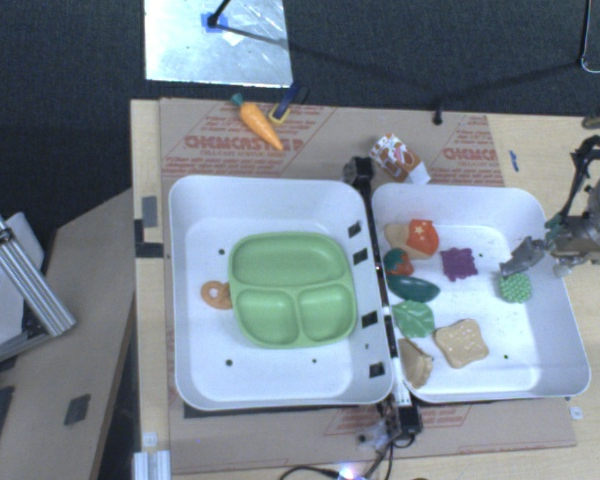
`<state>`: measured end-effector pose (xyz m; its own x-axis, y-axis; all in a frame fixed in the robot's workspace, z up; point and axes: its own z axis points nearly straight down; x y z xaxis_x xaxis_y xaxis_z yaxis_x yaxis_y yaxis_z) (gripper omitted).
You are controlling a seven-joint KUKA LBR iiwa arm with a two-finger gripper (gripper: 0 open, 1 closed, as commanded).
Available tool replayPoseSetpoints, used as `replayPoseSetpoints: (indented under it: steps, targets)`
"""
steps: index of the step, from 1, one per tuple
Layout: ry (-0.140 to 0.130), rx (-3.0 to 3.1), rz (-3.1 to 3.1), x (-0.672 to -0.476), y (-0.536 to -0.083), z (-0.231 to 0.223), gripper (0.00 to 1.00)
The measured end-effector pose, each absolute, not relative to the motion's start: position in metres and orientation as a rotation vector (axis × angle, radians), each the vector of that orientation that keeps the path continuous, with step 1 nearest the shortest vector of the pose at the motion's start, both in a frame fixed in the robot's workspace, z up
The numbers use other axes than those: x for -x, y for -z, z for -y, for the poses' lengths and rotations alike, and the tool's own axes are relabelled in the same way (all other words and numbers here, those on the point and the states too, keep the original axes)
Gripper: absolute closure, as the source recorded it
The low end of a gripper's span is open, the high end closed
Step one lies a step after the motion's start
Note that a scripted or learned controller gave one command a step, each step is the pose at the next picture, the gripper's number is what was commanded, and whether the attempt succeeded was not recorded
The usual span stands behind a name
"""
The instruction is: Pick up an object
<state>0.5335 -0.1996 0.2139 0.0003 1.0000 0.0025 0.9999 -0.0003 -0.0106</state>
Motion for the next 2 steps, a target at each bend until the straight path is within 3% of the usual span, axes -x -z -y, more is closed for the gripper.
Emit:
replayPoseSetpoints:
  steps: [1, 2]
  targets:
    - [0.001, 2.218, 2.226, -0.536, -0.220, 0.199, 0.00]
    - [-0.001, 2.216, 2.223, -0.539, -0.164, 0.189, 0.00]
